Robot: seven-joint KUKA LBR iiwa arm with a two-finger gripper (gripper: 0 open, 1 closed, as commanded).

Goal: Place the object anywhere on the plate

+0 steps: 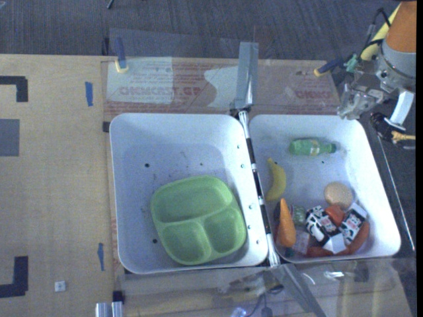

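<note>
While gripper hovers above right bin's far rim, plate unobstructed.

Green plate in a white bin. Yellow banana, orange carrot, green bottle, tan disc, black-and-white cow toy. Tan tabletop.

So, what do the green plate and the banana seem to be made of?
The green plate looks like molded plastic, matte: even color, rounded dividers between three compartments. The banana looks like plastic toy food: uniform yellow, smooth skin. It could be real; the view is too coarse to settle that.
</note>
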